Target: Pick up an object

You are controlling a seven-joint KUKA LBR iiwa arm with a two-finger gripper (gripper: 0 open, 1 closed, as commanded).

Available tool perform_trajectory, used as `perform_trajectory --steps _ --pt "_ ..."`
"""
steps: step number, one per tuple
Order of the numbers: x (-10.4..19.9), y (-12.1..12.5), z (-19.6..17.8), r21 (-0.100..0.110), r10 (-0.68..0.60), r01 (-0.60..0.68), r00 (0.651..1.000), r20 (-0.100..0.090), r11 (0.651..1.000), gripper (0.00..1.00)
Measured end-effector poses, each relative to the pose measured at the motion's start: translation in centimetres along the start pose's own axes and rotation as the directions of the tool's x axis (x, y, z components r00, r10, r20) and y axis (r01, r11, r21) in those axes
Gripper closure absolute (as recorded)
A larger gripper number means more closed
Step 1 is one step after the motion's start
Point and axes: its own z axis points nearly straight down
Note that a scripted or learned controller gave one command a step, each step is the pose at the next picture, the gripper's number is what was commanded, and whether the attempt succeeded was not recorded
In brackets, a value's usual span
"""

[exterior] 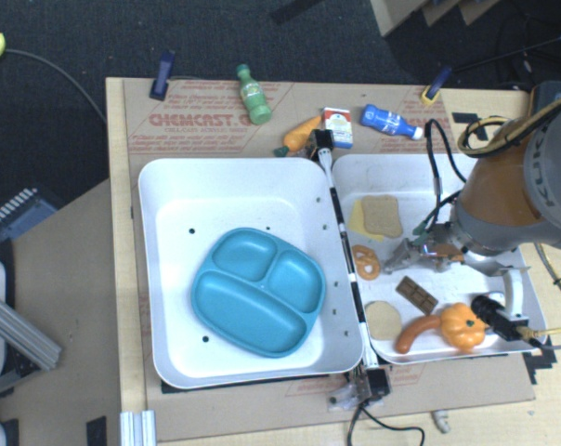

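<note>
- The blue divided plate (258,289) is showing smooth, glossy plastic.
- The white bins (169,203) are looking matt plastic.
- The tabletop (197,119) is showing printed cardboard.

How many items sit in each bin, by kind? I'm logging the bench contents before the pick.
Left bin:
Blue divided tray: 1

Right bin:
Toast slice: 1
Pretzel: 1
Brown bar: 1
Round cracker: 1
Orange gourd: 1

Total: 6
</note>
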Motion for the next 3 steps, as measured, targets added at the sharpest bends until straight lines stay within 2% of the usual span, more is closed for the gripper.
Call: perform_trajectory --steps 1,2,3 --pt "-0.4 -5.3 0.0 0.001 0.002 -0.002 1.0 0.001 1.0 0.0" --pt "-0.4 -5.3 -1.0 -0.001 0.003 -0.003 1.0 0.002 1.0 1.0" --pt "7.0 -1.5 -10.1 -0.003 -0.002 0.002 1.0 0.001 1.0 1.0"
